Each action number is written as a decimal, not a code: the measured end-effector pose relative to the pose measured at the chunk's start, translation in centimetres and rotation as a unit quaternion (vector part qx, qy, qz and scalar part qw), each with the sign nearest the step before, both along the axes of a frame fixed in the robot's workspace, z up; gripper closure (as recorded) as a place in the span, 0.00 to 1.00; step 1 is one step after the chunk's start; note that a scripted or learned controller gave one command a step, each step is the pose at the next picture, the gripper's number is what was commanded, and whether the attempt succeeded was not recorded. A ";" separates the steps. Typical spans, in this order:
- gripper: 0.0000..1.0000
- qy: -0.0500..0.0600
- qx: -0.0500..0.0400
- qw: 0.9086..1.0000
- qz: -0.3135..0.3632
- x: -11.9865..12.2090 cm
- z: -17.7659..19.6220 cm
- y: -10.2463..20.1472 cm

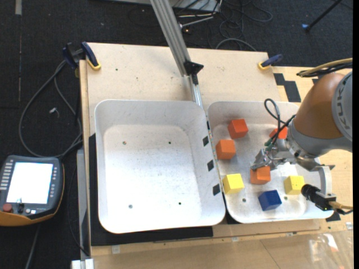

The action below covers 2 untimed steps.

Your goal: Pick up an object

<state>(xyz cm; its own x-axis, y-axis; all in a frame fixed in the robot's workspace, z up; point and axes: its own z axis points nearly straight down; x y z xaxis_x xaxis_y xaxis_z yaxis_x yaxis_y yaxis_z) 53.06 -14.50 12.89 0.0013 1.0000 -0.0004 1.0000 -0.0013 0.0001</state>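
The gripper [265, 162] is hanging low in the right bin [247, 214], touching or just above an orange cube [260, 176] at its lower side; whether it is gripping, I cannot tell.

**Crowded right bin, open left bin**

You have free room across the left bin [148, 161]. In the right bin [247, 213], six cubes crowd the floor: the orange cube [260, 175] touches the claw [263, 162], with yellow cube [233, 182] and blue cube [270, 199] near.
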 end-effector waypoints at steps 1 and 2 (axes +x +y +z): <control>1.00 -0.009 -0.003 1.000 0.003 3.9 -2.8 4.0; 1.00 -0.005 0.001 1.000 0.005 6.1 7.1 10.6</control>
<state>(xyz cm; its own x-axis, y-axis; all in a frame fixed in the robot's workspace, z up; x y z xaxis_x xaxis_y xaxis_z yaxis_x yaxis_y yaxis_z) 59.14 -3.91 20.01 -0.0084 1.0000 0.0009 0.9999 0.0084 0.0097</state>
